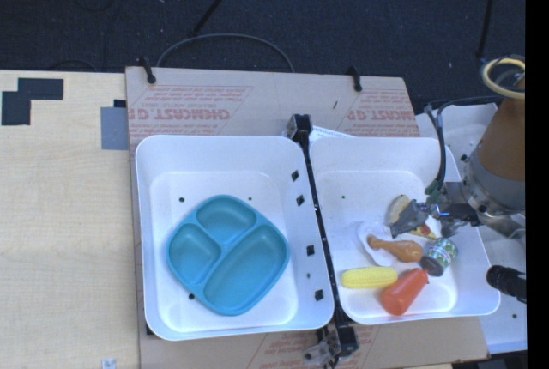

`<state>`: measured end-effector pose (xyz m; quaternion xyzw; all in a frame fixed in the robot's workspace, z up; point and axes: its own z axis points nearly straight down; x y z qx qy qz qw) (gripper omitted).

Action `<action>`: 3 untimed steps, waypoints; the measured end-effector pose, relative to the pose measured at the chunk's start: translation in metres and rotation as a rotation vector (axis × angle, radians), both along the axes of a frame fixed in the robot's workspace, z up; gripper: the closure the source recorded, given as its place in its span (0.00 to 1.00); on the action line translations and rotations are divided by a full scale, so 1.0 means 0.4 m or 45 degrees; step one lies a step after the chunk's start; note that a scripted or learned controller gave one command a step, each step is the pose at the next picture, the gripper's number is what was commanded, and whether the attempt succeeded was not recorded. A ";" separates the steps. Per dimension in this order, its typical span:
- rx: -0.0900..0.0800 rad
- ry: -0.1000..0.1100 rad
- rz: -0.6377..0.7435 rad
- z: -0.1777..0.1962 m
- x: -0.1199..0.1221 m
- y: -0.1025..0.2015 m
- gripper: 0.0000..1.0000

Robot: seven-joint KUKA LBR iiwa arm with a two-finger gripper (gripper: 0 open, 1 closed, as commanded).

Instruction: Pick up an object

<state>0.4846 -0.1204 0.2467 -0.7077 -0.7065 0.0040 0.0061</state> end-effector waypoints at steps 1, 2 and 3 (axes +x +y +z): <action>-0.002 -0.013 0.002 0.013 0.005 0.000 0.00; -0.001 -0.008 0.003 -0.139 0.020 0.010 0.00; -0.001 -0.009 0.002 -0.252 0.027 0.027 0.00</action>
